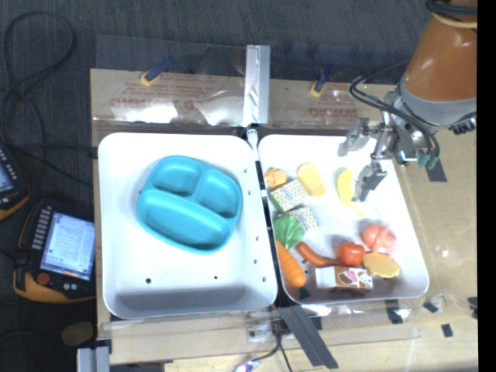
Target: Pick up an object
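— What did the bench [446, 231] stand on?

— Dark grey carpet [116, 6], with a black cable [35, 56] looping over it at the left.

— And the bench top?

— Pale wood, a clear plastic sheet [178, 99] clipped along its far edge by a blue and yellow clamp [157, 70] and a second clamp [318, 84].

— Anything else on the floor?

— A handheld pendant with a lit screen [66, 242] lay at the left, near the bench.
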Action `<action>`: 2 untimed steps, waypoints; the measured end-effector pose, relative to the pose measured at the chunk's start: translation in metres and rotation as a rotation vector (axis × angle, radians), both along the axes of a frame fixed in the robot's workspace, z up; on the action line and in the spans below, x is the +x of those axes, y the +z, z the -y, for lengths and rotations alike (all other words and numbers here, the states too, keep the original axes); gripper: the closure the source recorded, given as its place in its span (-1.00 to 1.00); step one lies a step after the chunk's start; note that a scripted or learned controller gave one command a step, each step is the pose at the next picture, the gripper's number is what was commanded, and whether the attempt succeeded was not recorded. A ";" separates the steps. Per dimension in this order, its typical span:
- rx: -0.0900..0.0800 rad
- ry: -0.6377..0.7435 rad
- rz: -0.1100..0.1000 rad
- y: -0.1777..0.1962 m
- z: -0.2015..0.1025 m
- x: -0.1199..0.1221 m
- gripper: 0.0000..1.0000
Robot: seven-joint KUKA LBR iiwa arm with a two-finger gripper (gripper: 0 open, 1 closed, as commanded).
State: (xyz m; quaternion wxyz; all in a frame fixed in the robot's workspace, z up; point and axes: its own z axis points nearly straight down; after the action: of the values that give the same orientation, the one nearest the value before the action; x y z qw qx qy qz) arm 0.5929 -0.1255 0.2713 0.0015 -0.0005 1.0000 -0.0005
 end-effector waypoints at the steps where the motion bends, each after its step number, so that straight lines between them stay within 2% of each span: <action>1: 0.001 -0.079 0.000 -0.055 0.047 0.076 -1.00; 2: 0.000 -0.398 -0.001 -0.172 0.097 0.045 -1.00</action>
State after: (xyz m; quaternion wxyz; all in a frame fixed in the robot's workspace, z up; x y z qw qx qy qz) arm 0.6383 -0.2222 0.0996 0.0011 0.1972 0.9804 -0.0007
